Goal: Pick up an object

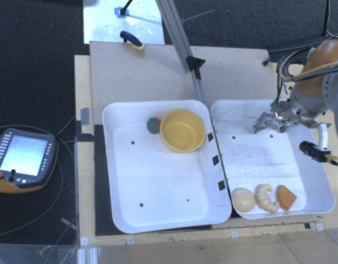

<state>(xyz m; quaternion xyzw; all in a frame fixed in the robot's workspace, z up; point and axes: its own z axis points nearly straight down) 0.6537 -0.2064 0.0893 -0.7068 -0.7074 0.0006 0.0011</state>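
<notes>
Near edge, right bin: pale egg-shaped piece, curled croissant-like piece, orange wedge in a row. Farther, left bin: yellow bowl, green ball touching it. My jaws spread apart, nothing between them, over the right bin's far end.

A yellow bowl is seen upright in the far right corner of the left bin, with a small dark green ball touching its left side. Along the near edge of the right bin, three pieces are laid in a row close together: a pale cream egg-shaped lump, a curved whitish croissant-like piece and an orange wedge.
</notes>
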